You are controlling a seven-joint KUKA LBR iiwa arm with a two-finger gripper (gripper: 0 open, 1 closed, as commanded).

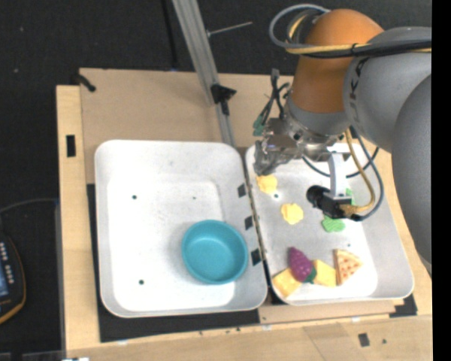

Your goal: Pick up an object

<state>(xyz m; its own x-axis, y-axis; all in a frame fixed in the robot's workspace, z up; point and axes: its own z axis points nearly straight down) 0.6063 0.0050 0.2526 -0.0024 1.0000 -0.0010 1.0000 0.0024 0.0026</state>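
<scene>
Two white bins sit side by side on the tan counter (158, 107). The left bin (128, 171) has a round blue bowl (213, 251) in it, near the bin's front right corner. The bowl stands the right way up.

The right bin (379, 262) holds small toy foods. A little yellow piece (267, 183) lies near the bin's back left corner, close to the wall between the two bins. Another yellow piece (292, 214) lies a bit nearer the front, apart from the first one. A small green piece (333, 223) lies toward the middle of the bin. Along the front edge there is a purple toy (301, 264) (it looks a bit like an eggplant), touching a yellow block (287, 282) on its left and another yellow block (325, 274) on its right. Just beside that is a pizza slice toy (347, 265).

The big grey arm (395, 104) with its orange band comes in from the right. Its tool (269, 160) hangs over the back left corner of the right bin, just above the first yellow piece. I cannot tell how the tool is set, because it is too dark and small to make out. Nothing can be seen held in it.

A thin metal pole (199, 47) slants over the back of the counter. No words or labels can be read on anything.
</scene>
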